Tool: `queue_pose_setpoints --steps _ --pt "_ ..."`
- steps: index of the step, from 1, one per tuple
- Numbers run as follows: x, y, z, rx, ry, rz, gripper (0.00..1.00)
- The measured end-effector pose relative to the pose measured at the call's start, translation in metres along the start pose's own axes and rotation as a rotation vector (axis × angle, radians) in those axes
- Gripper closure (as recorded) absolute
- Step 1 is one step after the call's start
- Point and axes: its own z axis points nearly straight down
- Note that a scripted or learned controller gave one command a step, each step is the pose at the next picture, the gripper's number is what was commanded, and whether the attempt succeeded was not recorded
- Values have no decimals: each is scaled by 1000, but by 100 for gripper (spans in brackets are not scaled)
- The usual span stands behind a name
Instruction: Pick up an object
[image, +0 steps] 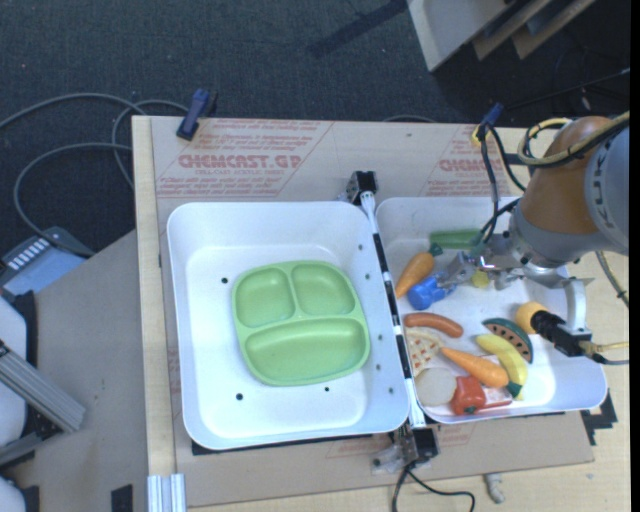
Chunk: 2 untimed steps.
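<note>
Nearest: red toy at right bin's front edge. Farther back, blue toy (small, glossy) just left of gripper; finger spread unclear.

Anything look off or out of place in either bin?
Nothing stands out. The green divided plate lies flat in the left bin. The toy food, including the banana, carrot and sausage, sits piled inside the right bin, nothing spilled. The gripper is over that bin.
</note>
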Motion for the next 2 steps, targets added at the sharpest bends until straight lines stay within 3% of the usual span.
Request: queue_pose_setpoints --steps 1,2 --pt "46 -59 17 17 5 -1 0" --pt "4 29 18 15 4 -1 0"
